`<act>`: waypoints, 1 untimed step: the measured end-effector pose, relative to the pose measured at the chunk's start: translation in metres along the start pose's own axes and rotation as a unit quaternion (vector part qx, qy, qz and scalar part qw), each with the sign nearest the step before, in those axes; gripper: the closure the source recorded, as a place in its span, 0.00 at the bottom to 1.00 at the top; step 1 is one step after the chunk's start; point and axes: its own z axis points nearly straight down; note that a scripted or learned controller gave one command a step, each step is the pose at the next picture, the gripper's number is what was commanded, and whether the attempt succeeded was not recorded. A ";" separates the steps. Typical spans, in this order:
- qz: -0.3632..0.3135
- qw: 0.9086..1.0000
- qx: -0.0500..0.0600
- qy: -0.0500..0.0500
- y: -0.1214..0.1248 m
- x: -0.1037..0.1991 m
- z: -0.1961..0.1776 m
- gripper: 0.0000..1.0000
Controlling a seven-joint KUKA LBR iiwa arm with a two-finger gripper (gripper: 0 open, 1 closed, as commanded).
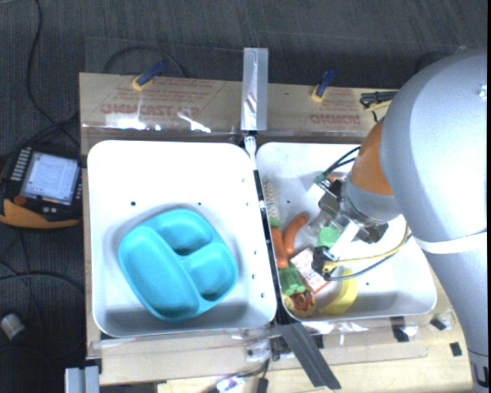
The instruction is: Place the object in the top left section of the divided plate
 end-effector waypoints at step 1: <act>0.183 0.983 0.002 -0.001 0.014 0.010 0.001 1.00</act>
